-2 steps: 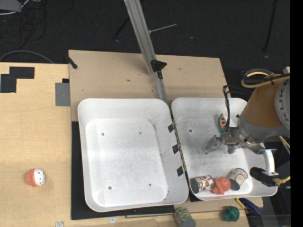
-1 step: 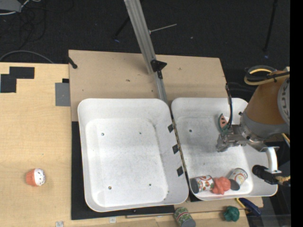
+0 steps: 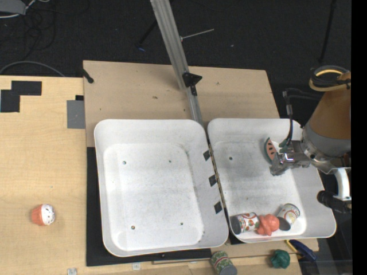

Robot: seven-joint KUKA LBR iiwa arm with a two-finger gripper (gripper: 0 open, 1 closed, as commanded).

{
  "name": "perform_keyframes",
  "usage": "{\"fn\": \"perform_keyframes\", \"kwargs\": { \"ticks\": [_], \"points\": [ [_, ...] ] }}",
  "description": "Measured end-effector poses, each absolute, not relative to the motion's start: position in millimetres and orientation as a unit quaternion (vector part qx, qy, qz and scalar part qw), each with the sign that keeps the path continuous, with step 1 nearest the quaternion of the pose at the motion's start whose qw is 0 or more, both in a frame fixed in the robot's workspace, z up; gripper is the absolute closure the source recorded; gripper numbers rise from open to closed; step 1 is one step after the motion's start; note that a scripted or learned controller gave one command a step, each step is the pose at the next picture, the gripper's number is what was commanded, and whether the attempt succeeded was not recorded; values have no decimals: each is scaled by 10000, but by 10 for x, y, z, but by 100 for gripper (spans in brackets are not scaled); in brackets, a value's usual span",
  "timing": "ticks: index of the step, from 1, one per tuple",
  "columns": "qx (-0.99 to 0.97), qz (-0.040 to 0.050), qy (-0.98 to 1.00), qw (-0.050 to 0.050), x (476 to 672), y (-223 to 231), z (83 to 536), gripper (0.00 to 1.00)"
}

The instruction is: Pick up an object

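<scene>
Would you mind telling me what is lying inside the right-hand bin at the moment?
The right bin has two small cans and a red toy at its near edge. The gripper partly covers a watermelon-slice piece.

You are looking at an evenly lit overhead picture, neither dim nor harsh. The light seems to fall from above, since shadows are short and soft. The two white bins are the brightest areas, close to washed out, with a grey mottled grain on their floors. The pale wooden bench reads clearly. The floor behind it is almost black, and cables there barely show. A faint shadow sits under the gripper. The picture is low in resolution and slightly soft, so small things along the near edge look smeared. Straight edges stay straight; you get no obvious bending at the borders.
</scene>
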State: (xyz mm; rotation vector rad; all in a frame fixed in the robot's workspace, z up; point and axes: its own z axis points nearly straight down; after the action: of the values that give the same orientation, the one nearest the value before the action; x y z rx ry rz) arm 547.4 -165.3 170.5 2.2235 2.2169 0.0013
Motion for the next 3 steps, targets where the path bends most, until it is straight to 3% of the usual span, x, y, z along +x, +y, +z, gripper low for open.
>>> {"fn": "perform_keyframes", "kwargs": {
  "ticks": [2,3],
  "points": [
    [7070,3,7072,5,5496,-1704,2408,100],
    [7054,2,7088,-22,5612,-1095,2351,100]
  ]
}}
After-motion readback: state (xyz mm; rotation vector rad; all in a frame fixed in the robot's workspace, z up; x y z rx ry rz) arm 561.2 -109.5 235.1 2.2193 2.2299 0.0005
